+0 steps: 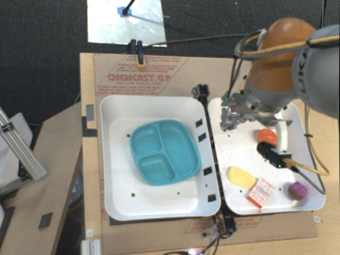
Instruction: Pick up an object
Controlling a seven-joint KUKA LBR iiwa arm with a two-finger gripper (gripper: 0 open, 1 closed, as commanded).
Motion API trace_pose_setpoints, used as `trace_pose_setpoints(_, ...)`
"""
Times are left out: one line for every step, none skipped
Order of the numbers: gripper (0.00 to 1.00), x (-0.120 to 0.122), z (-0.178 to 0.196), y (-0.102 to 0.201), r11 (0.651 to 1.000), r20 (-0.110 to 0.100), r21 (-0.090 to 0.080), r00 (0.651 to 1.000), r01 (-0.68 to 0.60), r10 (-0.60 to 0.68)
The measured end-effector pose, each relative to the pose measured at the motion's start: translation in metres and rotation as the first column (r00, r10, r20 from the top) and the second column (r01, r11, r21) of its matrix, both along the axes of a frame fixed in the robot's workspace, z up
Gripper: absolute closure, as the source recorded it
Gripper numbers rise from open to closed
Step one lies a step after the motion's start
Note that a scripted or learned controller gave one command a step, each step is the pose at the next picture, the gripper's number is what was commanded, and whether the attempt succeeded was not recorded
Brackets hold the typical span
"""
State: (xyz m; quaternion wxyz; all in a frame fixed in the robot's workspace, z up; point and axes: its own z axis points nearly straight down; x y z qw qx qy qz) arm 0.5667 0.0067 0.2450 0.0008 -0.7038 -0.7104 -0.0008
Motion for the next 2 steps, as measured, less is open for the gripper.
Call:
trace_pose_setpoints(1.0, -0.01, -0.006, 0.045, 1.0, 0.0, 0.0, 1.0, 0.0, 0.0)
trace_pose_setpoints(1.0, -0.024, -0.013, 0.1, 1.0, 0.0, 0.0, 1.0, -0.001, 0.001)
